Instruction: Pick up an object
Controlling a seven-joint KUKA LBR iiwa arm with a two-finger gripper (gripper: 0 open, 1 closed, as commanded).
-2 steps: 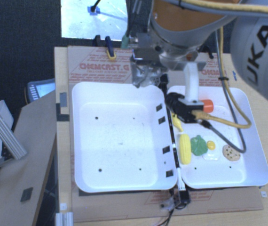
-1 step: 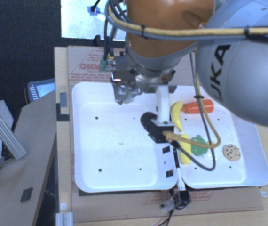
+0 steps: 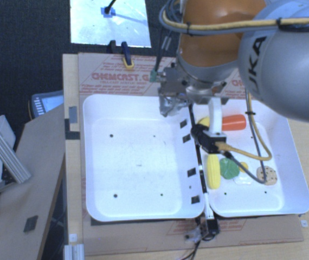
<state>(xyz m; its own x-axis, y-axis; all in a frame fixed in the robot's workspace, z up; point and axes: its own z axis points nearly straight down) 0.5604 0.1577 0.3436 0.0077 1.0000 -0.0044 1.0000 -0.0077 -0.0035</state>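
Camera view from above: the gripper (image 3: 172,106) is seen hanging over the back edge of the two white bins, near the divider between the left bin (image 3: 138,161) and the right bin (image 3: 290,183). Whether its fingers are apart or together cannot be told, as they are hidden under the wrist. Inside the right bin, a yellow corn cob (image 3: 213,170) is laid just beside a green object (image 3: 230,169); an orange carrot-like piece (image 3: 233,123) sits toward the back, and a chip cookie (image 3: 266,175) lies near the front right.
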